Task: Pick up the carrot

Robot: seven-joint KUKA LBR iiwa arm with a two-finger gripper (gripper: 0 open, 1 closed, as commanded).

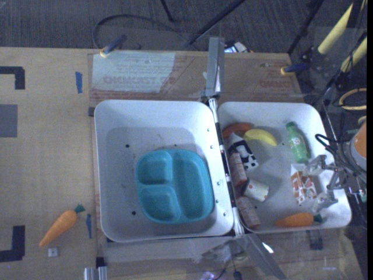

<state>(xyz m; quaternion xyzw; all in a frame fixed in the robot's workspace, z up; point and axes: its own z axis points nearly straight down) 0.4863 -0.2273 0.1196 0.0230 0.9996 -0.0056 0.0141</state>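
An orange carrot (297, 219) with a green top lies in the right bin (274, 111) by its front wall, green end pointing right. A second carrot (58, 227) lies on the wooden bench outside the bins, at the front left. My gripper (322, 183) reaches in over the right bin's right side, a little behind the bin carrot and apart from it. Its two metal fingers (317, 164) are spread open with nothing between them. An orange-and-white carton (303, 186) sits just left of the fingertips.
The right bin also holds a banana (260, 136), a green bottle (297, 142), a black-and-white carton (245, 155), a white cup (257, 190) and several packets along its left wall. A teal divided plate (173, 186) lies in the left bin (116, 127).
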